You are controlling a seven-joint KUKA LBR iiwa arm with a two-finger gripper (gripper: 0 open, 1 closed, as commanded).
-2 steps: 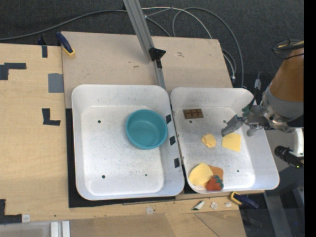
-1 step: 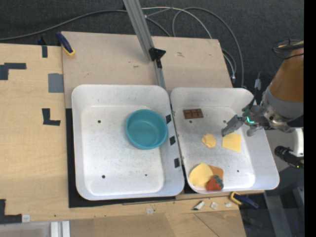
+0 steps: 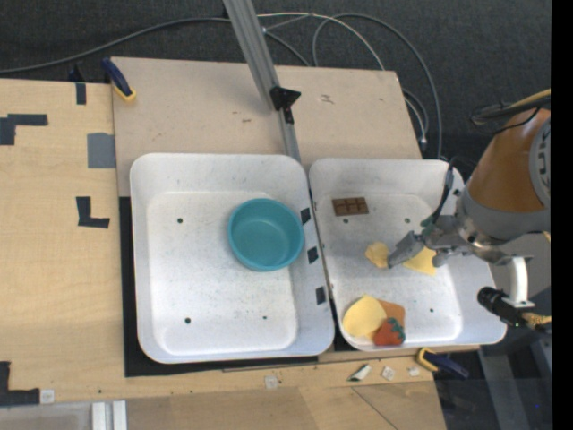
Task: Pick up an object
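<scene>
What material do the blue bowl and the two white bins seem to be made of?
Blue bowl: probably plastic, uniform teal colour, smooth, soft sheen. Left bin and right bin: likely thin moulded plastic, matte white, with rounded corners and raised rims; dark speckles on the floors.

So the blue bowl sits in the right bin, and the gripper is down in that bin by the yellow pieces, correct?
Not quite. The camera view shows the blue bowl in the left bin. The gripper is down in the right bin by the yellow pieces.

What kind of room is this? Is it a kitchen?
Probably a robot lab, not a kitchen: a robot arm reaches over two white bins on a plywood bench, with loose cables behind.
</scene>
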